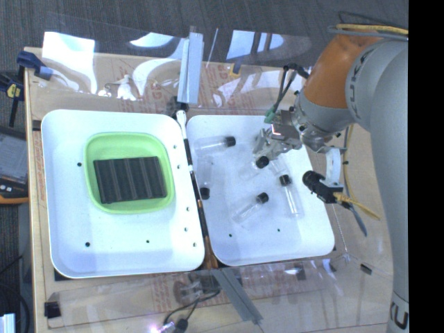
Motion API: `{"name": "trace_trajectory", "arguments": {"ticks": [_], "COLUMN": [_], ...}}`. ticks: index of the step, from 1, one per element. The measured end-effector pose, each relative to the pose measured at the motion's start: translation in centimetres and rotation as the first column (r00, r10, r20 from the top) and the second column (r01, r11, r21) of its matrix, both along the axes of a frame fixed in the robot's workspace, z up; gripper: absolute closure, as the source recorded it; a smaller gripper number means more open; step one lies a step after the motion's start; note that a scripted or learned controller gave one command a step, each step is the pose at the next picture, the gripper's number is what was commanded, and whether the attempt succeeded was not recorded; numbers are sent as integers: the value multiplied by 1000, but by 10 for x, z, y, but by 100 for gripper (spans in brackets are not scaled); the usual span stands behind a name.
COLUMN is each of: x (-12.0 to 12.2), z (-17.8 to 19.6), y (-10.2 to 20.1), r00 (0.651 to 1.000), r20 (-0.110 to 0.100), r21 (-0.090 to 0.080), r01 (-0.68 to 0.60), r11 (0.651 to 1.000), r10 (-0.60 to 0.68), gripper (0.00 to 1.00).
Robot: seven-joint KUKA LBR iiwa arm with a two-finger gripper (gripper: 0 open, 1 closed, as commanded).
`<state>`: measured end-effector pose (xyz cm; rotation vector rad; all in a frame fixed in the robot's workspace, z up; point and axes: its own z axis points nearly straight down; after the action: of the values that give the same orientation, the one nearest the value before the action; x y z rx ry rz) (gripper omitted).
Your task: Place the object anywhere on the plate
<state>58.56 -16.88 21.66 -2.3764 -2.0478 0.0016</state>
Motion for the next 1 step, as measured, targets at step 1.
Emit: {"name": "trace_trajectory", "arguments": {"ticks": [1], "x": [-15], "z": [-27], "y": [65], "r00": [996], "r20": [0], "r21": [-1], "r01": [-89], "r11": [996], "r10": [89], "gripper": [100]}}
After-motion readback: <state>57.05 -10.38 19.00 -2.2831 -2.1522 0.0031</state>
